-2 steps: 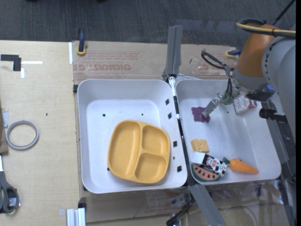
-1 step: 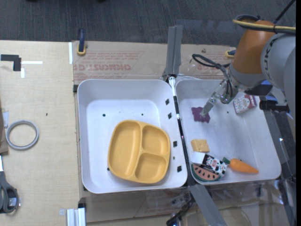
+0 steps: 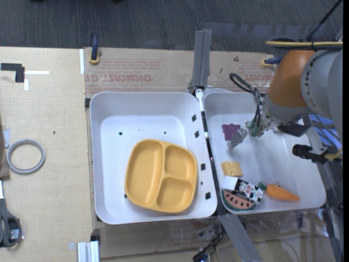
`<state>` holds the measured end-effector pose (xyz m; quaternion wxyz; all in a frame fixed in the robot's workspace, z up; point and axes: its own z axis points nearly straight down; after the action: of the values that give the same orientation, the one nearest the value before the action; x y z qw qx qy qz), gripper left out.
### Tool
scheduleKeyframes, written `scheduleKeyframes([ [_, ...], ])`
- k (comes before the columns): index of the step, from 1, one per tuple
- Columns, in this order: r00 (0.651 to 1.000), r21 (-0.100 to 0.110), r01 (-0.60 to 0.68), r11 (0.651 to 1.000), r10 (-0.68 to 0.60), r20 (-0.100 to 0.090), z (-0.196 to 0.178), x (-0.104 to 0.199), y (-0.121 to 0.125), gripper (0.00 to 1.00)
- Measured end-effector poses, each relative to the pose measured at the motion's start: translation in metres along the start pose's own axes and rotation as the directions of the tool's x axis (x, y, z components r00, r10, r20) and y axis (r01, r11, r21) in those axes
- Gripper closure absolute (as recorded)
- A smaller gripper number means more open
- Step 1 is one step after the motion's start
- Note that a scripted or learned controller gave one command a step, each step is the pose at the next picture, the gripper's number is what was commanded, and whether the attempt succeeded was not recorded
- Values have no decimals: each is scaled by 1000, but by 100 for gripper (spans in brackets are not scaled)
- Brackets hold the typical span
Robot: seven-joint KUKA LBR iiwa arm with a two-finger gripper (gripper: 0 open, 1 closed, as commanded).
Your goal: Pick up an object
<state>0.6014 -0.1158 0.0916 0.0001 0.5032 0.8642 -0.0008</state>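
Counting from the near edge: two white bins side by side, left bin [image 3: 103,162] and right bin [image 3: 305,201]. The left bin has one yellow divided plate [image 3: 161,174] with three compartments, lying flat toward the near side. The right bin has five small items. Nearest, against the front wall: one watermelon slice toy [image 3: 235,201], one small black-and-white patterned piece [image 3: 248,190] touching it, and one orange carrot toy [image 3: 282,192] just beside that to the right. One pale yellow cheese-like wedge [image 3: 231,168] sits a bit farther in, near the divider. Farthest, one purple piece [image 3: 231,130] lies on the bin floor.

My pincer [image 3: 239,139] hangs low in the right bin, tilted down to the left, its tip just beside the purple piece at that piece's near-right edge; whether they touch I cannot tell. Nothing sits visibly between my fingers. Clenched or released: cannot tell, too small and blurred. The other four items are nearer the front, apart from the pincer.

One light wood counter [image 3: 43,212] carries one grey tape ring [image 3: 24,156] on the left. One cardboard sheet [image 3: 142,72] lies behind the bins. Beyond is dark grey carpet [image 3: 163,10].
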Motion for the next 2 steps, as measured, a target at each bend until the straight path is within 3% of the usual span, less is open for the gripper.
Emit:
scheduleKeyframes([
  [1,999,-1,41,999,-41,0,0,-3,-32,0],
  [2,961,-1,-276,961,276,1,0,-10,16,0],
])
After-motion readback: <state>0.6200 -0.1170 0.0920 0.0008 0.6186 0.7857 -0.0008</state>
